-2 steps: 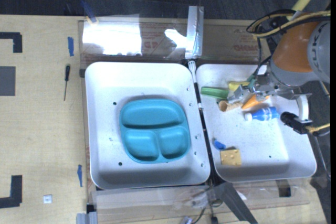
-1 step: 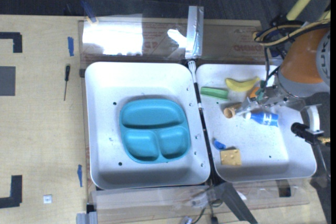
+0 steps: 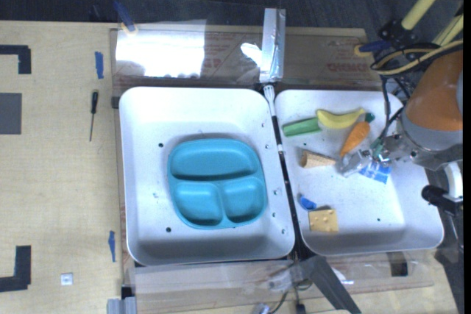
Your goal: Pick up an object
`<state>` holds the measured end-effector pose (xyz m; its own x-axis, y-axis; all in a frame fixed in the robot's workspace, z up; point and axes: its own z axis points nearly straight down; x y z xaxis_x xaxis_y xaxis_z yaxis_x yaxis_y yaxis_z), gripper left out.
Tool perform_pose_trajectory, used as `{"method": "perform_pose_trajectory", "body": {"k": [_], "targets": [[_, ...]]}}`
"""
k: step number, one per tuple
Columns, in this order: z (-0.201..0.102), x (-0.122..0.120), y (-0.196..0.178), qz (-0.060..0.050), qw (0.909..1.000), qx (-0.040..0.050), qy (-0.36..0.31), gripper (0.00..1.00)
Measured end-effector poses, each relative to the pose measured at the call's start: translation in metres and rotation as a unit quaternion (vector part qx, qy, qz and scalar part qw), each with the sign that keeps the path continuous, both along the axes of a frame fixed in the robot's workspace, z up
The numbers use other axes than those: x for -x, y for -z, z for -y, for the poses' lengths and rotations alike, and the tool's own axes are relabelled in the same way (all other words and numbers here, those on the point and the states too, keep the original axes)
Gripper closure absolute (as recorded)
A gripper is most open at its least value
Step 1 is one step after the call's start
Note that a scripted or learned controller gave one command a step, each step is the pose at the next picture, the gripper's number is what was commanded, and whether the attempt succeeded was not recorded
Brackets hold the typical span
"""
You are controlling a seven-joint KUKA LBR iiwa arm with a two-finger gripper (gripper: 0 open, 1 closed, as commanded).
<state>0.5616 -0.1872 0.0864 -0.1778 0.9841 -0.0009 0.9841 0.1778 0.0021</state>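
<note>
The right bin [image 3: 412,228] holds several toy foods. A yellow banana [image 3: 340,118] and a green cucumber-like piece [image 3: 300,127] lie at its back. An orange carrot [image 3: 356,135] lies just in front of the banana, and a tan cone-shaped piece [image 3: 316,159] rests near the bin's middle left. A yellow cheese block [image 3: 322,220] and a small blue piece [image 3: 306,203] sit near the front. My gripper [image 3: 355,161] is low in the bin, right below the carrot's lower end and beside a blue-and-white packet [image 3: 376,172]. Nothing shows as held.
The left bin [image 3: 140,129] holds a blue sectioned plate [image 3: 217,182]. The arm's orange band [image 3: 440,95] hangs over the right bin's right edge. A clear plastic sheet and a metal post [image 3: 272,44] stand behind the bins. Yellow poles and cables crowd the top right.
</note>
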Motion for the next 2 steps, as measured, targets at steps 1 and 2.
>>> {"method": "perform_pose_trajectory", "body": {"k": [1, 2], "targets": [[-0.015, 0.038, -0.011, -0.001, 0.9957, -0.0008, -0.092, 0.0], [-0.014, 0.037, -0.021, 0.001, 0.9959, -0.0003, -0.091, 1.0]]}}
